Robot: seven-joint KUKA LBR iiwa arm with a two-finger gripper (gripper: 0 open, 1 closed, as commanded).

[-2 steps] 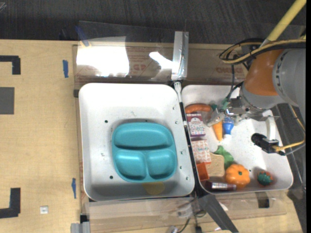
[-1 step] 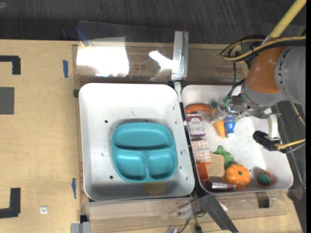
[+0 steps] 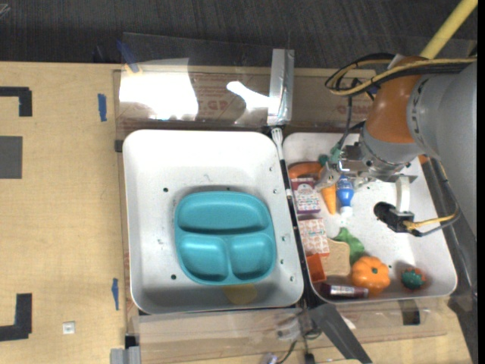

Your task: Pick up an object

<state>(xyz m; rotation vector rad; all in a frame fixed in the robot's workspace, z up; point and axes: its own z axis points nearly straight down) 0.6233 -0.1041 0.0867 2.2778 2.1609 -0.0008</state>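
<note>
Camera view looks down on the right bin [image 3: 438, 243], which is crowded with small things, and the pumpkin [image 3: 370, 273] near its front serves as the marker for the rest. The gripper [image 3: 342, 179] hangs low over the bin, up and a little left of the pumpkin, toward the back wall. Whether it is released or clenched cannot be told from this angle, and nothing can be seen held in it.

Directly below the gripper, up-left of the pumpkin, a carrot [image 3: 330, 199] and a blue bottle [image 3: 345, 196] lie side by side and seem to touch. A pink and white packet [image 3: 306, 199] lies further left of them. A green piece [image 3: 348, 241] and a slice of bread [image 3: 338, 259] sit just left of the pumpkin, and a dark stick [image 3: 342, 288] lies at its lower left. A small green toy [image 3: 413, 279] rests to its right. Far left of the pumpkin, the left bin [image 3: 151, 158] holds a teal plate [image 3: 223, 233].

The step looks like the descent onto a target, most likely the carrot or the bottle, with the lift not yet made. The next move calls for settling on one of the two, since they crowd each other, then closing and rising straight up.
</note>
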